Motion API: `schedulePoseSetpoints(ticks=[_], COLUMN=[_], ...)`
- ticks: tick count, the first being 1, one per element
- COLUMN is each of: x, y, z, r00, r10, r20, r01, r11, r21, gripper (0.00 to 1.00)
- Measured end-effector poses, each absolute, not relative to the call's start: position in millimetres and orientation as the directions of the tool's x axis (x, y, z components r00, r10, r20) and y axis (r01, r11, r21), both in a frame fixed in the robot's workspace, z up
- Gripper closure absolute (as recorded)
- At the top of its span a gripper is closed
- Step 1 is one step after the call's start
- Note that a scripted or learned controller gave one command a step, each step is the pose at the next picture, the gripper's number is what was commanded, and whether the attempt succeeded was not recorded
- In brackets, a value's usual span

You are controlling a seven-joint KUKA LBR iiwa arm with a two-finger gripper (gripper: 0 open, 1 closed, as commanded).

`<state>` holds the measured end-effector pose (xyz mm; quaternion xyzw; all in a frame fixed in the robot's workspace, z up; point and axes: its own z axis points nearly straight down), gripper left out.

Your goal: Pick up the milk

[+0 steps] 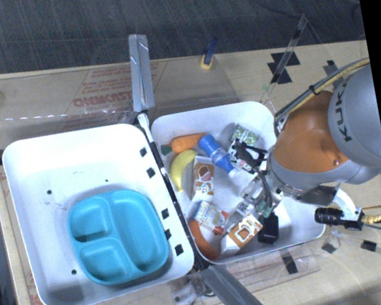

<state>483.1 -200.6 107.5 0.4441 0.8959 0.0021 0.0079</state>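
Camera view: wooden desk [55, 88], dark carpet behind, two white bins. Right bin [256, 111] cluttered. End effector [261, 201] low in right bin, state cannot tell. Milk carton [203, 180] just left of it, upright-ish, long axis running top-to-bottom, beside banana [180, 166].

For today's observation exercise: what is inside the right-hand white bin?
The right bin holds a carrot, a banana, a blue bottle and several small cartons. The gripper and arm reach in, covering whatever lies beneath them on the bin's right side.
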Motion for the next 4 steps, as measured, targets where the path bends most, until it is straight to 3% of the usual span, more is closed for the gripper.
schedulePoseSetpoints(ticks=[2,3,4], x=[489.3,477.8,543.1], y=[-208,-211,-210], z=[104,188,283], r00=[-0.728,-0.656,-0.728], r10=[0.685,0.755,0.686], r20=[-0.028,-0.003,-0.003], r01=[0.685,0.755,0.686], r11=[0.728,0.656,0.728], r21=[0.018,0.001,0.000], gripper=[0.00,0.00,0.00])
